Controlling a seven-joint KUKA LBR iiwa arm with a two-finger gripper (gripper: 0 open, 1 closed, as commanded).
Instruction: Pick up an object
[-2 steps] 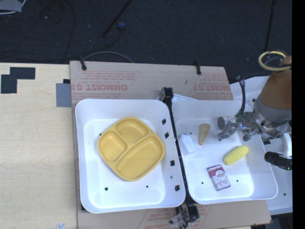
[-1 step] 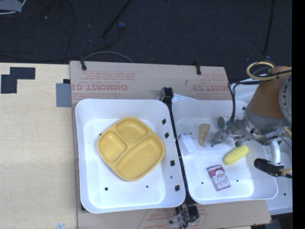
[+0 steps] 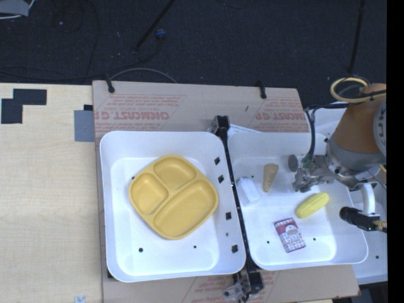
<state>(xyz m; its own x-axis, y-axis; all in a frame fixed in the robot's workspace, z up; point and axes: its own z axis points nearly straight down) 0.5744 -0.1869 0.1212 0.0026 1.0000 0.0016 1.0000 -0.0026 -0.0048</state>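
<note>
In the right bin [image 3: 315, 257] lie a yellow corn cob [image 3: 312, 204], a small red and white packet [image 3: 290, 235], a tan cone [image 3: 269, 176] and a white crumpled piece [image 3: 247, 190]. My gripper [image 3: 303, 180] hangs low over the bin's middle right, just above and left of the corn and to the right of the cone. It is small and dark against the bin floor. Nothing shows between its tips.
The left bin [image 3: 120, 245] holds a yellow divided plate [image 3: 173, 196]. A black divider [image 3: 231, 194] separates the two bins. The arm's orange band [image 3: 356, 128] and grey body come in over the right bin's far right corner. Brown cardboard lies behind the bins.
</note>
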